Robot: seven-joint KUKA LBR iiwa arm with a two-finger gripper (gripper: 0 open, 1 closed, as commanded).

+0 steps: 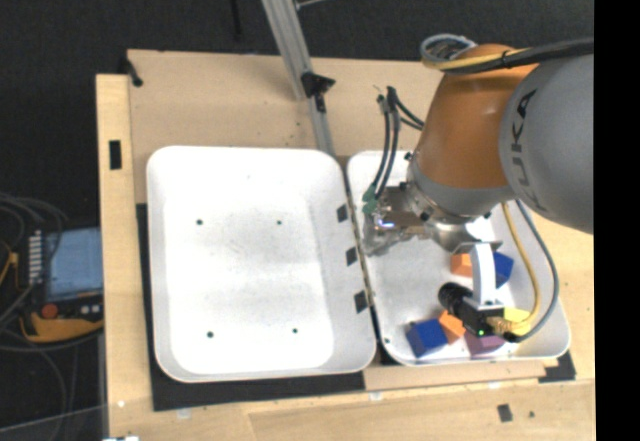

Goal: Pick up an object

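The gripper point(385, 229), its grip state impossible to tell, hangs over the right bin point(392, 349) near its left wall, well apart from small blocky objects: blue block point(426, 336), orange piece point(461, 264), purple piece point(484, 346).

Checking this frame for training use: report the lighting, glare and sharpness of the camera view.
Camera view: even, soft light; the left bin is near overexposed, its surface washed out; the arm looms large and slightly soft; the small objects in the right bin are blurry, the gripper hard to read.
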